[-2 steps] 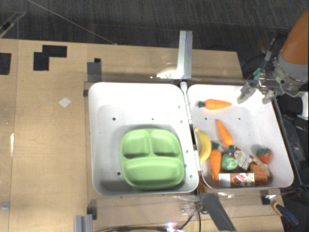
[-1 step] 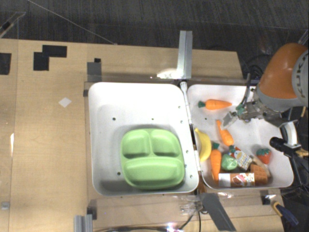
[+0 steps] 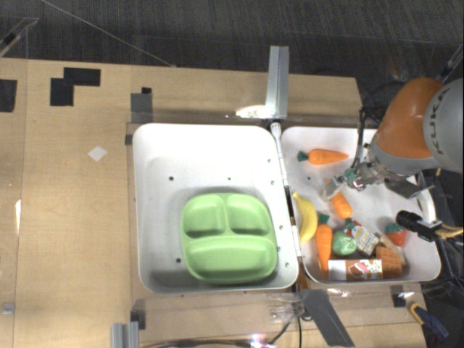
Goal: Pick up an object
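Nearest the camera: tabletop (image 3: 65, 216), light wood, black marks at far left. Next rightward, left bin (image 3: 156, 194), white and shallow, with a green divided tray (image 3: 228, 236) lying flat in its near half, apart from the walls. Divider between bins, then right bin (image 3: 384, 140) crowded with toy food. Banana (image 3: 307, 217) against the left wall, long axis running near-to-far. Beside it an orange carrot (image 3: 323, 246) standing roughly parallel, a green vegetable (image 3: 344, 245) touching its right side. White carton (image 3: 354, 269) lying along the near wall, a brown piece (image 3: 391, 259) at its right end. Second carrot (image 3: 326, 156) near the far wall, long axis left-right, leafy end pointing left. Small orange piece (image 3: 341, 206) mid-bin, tilted, long axis slanting. Red strawberry-like item (image 3: 396, 233) toward the right wall.

End effector (image 3: 353, 180) low over the bin's middle, arm in from the right under the orange band. Open or closed: could not tell, too blurred and small; nothing visibly pinched. Key relation, judged: small orange piece just beside and nearward-left of the end effector, closest candidate; far carrot a little leftward and farther back. Likely needed a short shift toward the camera and a wrist turn across that slanted axis.
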`<state>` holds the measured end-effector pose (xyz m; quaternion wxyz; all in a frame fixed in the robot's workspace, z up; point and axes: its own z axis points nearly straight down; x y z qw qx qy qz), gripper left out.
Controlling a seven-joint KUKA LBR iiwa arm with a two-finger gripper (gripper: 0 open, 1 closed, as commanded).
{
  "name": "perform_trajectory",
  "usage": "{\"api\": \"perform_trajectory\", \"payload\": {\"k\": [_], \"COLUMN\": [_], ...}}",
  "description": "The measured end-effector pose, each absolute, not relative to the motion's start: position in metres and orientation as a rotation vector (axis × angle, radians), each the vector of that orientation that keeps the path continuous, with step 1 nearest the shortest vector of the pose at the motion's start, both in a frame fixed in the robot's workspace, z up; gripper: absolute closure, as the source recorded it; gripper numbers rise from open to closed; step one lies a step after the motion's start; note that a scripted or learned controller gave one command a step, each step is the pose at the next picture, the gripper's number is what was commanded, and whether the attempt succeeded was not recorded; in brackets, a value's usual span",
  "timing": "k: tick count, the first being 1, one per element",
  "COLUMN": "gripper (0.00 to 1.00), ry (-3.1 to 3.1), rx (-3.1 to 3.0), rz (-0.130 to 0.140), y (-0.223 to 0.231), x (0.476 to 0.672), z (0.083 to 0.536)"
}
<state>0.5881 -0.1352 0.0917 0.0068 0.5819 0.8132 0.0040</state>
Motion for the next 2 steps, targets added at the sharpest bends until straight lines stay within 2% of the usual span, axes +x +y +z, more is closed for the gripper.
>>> {"api": "perform_trajectory", "payload": {"k": [1,2], "gripper": [1.0,1.0], "ry": [2.54,2.484], "rx": [1.817,1.916], "rz": [0.023,0.008], "y": [-0.133,-0.012], "x": [0.591,0.597], "z": [0.105,0.2]}}
